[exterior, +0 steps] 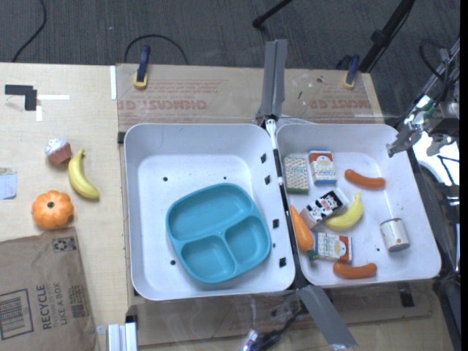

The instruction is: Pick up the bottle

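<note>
The bottle (395, 235), apparently the stubby silvery cylinder, lies on its side in the glossy white right bin (428, 218), near a curved yellow banana (348, 214). The gripper (401, 139) hangs over the bin's far right rim; open or closed, I cannot tell.

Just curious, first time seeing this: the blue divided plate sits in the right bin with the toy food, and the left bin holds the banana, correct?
Not quite. The camera view shows the blue divided plate in the left bin; the right bin holds the toy food, including the banana.
</note>
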### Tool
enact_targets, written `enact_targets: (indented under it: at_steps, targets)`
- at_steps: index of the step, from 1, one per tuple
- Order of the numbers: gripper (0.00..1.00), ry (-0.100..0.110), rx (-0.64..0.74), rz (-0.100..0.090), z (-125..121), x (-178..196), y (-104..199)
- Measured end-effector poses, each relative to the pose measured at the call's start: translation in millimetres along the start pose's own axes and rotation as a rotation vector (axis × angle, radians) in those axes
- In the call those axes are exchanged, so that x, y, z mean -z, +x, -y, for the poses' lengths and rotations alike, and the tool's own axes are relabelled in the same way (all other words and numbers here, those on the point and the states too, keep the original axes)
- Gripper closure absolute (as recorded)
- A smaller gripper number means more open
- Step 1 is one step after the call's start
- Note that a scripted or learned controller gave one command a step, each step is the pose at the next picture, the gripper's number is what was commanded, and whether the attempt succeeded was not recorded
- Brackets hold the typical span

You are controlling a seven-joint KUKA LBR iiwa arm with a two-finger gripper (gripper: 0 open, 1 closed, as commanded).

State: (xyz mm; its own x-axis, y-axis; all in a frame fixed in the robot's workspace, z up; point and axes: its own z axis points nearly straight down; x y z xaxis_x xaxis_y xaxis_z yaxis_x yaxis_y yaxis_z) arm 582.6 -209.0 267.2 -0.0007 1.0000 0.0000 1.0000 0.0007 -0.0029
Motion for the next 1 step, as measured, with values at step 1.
enact_targets:
  at_steps: [1]
  targets:
    - [0.00,0.003,-0.245,0.000,-33.0,-93.0,49.7]
